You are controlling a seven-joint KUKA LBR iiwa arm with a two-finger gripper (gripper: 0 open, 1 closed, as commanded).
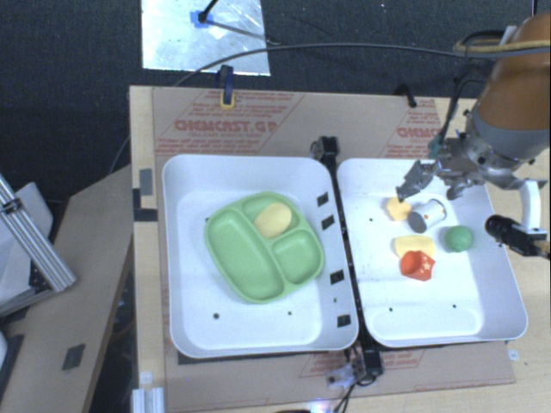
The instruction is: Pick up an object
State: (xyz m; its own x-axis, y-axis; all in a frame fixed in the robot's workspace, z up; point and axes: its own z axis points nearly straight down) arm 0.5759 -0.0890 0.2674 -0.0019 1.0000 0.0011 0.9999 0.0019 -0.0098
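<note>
The right bin (482,317) holds a small yellow piece (397,208), a white and grey cylinder (427,215), a green ball (458,238), a yellow block (413,245) and a red object (417,267). My gripper (433,188) hangs over the far part of this bin, just behind the cylinder and the small yellow piece. Its fingers stand apart, open, with nothing between them. In the left bin (198,317) a green divided plate (245,261) carries a yellow rounded object (274,220).
A black divider with clips (343,239) separates the two bins. The grey arm with its orange band (515,84) comes in from the upper right. A black fitting (510,231) juts over the right bin's right edge. Cardboard (258,123) lies beneath the bins.
</note>
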